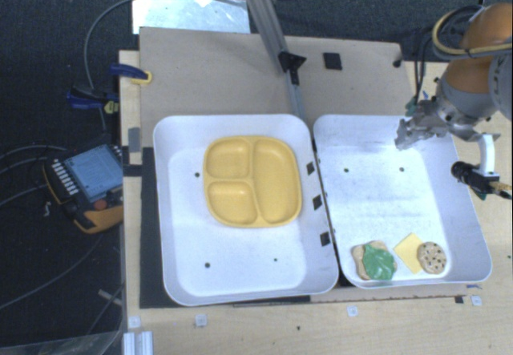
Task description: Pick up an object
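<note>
The green toy [376, 260], yellow wedge [409, 252] and cookie [432, 257] crowd the right bin's [377, 185] near rim, risking a fumbled grab; whether the gripper [407, 135] is parted or closed I cannot tell.

Right bin [377, 185]: floor open across the upper and middle area. Obstacles are confined to its near edge: a green-topped item [376, 260], a yellow slice [408, 252] and a cookie [432, 257], set close together. Left bin [184, 265]: a yellow divided plate [252, 181] occupies the centre; margins around it are passable. A slanted grey pole [264, 13] crosses above the far side.
</note>
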